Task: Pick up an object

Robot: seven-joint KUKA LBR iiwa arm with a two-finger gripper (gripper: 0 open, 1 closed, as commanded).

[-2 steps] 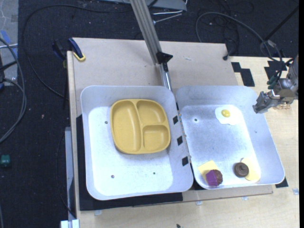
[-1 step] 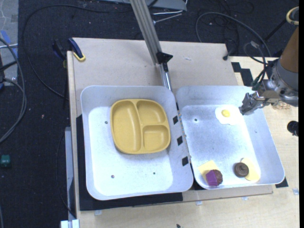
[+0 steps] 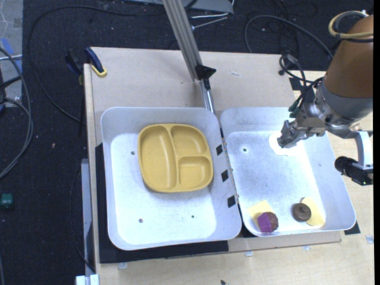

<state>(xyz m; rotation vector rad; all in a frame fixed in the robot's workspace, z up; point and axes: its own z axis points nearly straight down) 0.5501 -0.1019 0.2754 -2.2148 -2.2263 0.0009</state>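
The gripper (image 3: 289, 136) hangs over the right bin (image 3: 332, 159) at its 12 o'clock end; whether it is parted or holding anything cannot be told. A purple object (image 3: 267, 221) and a brown round object (image 3: 301, 212), both too small to identify, lie toward 6 o'clock.

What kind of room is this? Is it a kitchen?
Probably not a kitchen, more likely a robot lab. A robot arm reaches over a bench with two white bins, and cables trail on the dark floor. The yellow plate looks like a practice item.

Arm (image 3: 350, 64) cut off at right edge.
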